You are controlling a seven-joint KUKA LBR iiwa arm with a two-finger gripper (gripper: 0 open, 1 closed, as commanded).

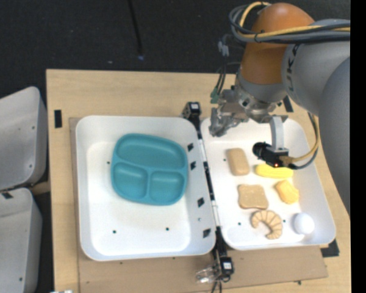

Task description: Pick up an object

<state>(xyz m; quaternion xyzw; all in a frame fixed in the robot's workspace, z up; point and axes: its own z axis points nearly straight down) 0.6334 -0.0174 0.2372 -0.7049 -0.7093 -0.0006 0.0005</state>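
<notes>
From above, the gripper (222,122) hangs over the right bin's (314,163) far-left corner, whether spread or shut I cannot tell, with the bread roll (236,161) near it, so a descent here might strike the bin wall instead.

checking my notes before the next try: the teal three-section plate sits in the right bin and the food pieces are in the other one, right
Not quite. The camera view shows the teal three-section plate in the left white bin, not the right one. The food pieces, such as the tan croissant and the slice of toast, lie in the right white bin.
</notes>
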